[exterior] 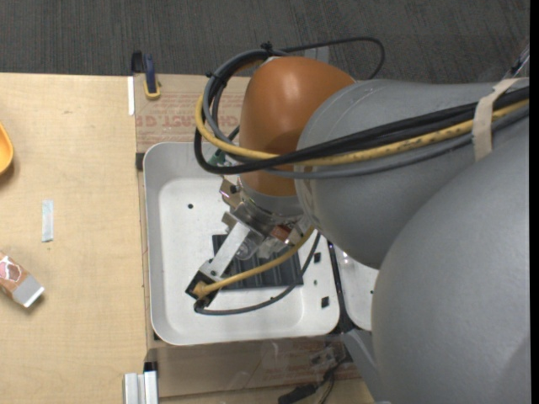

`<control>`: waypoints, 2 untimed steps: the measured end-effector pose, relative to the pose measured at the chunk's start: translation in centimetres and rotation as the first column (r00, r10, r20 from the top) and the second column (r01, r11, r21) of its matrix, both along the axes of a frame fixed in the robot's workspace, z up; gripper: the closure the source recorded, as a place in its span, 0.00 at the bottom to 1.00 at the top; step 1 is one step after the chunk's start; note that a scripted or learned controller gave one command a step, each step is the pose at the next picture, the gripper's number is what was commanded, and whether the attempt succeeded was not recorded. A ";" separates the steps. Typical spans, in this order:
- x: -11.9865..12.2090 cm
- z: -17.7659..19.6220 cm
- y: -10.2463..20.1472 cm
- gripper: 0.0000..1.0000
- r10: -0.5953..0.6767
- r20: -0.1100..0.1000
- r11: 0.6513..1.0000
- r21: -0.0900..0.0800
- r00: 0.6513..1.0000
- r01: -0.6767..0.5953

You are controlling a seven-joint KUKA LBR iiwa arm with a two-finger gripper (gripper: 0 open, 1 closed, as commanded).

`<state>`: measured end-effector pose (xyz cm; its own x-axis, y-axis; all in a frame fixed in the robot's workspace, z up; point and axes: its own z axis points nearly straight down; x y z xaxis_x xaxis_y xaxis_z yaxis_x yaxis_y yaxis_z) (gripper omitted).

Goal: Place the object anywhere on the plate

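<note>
The grey arm with its orange band hangs over the left white bin (168, 225) and covers most of it. My gripper (253, 244) sits low under the wrist, close above the bin floor, and the wrist hides its tips. A dark ribbed flat thing (257, 274) lies on the bin floor right below the gripper, partly covered by the arm. I cannot tell what it is or whether the gripper touches it.
The arm hides most of the right bin (358, 303). On the wooden bench to the left lie an orange thing (4, 151) at the edge, a small grey strip (47, 221) and a brown-and-white packet (17, 281). A blue and yellow clamp (149, 76) stands behind the left bin.
</note>
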<state>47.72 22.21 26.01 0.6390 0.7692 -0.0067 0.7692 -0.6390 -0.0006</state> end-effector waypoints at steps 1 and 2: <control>0.0 0.0 0.0 0.00 0.000 0.000 1.000 0.000 1.000 0.000; 2.9 6.2 0.6 0.00 0.589 0.000 0.808 0.003 0.808 -0.589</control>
